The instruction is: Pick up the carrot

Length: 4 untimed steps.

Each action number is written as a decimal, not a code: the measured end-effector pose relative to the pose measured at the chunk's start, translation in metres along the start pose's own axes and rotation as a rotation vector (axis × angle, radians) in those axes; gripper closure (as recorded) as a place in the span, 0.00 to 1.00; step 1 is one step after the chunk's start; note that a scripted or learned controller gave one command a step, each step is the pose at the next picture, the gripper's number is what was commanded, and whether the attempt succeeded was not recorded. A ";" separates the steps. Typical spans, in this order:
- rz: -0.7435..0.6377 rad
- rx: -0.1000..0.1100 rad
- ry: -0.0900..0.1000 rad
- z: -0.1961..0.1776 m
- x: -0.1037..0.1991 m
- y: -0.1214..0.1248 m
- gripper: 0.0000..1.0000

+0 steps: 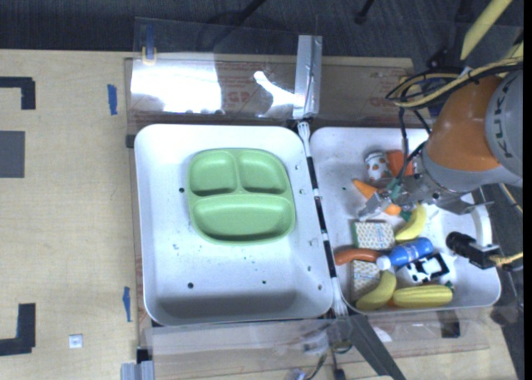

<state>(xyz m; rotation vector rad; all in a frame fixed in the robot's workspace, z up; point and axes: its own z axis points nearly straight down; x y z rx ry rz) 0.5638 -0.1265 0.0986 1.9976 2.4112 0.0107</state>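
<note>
The carrot (364, 188) is a small orange piece lying in the upper middle of the right bin (474, 299), pointing left. My gripper (396, 195) hangs low over the bin just right of the carrot, at the end of the grey arm with its orange band (465, 125). The gripper's tip sits among small toys, and the carrot's right end lies close against it. I cannot make out whether anything is held.
Packed around the carrot are a white-and-orange toy (376, 165), a yellow banana (413, 222), a speckled box (374, 234), a blue bottle (411, 252), a red-orange sausage (356, 255) and yellow fruit (424, 295). The left bin (158, 229) holds a green divided plate (241, 194).
</note>
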 end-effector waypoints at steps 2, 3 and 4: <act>-0.214 0.010 0.005 -0.125 0.051 -0.033 1.00; 0.164 0.012 0.003 -0.009 0.032 -0.035 1.00; 0.154 0.012 0.002 -0.107 0.036 0.009 1.00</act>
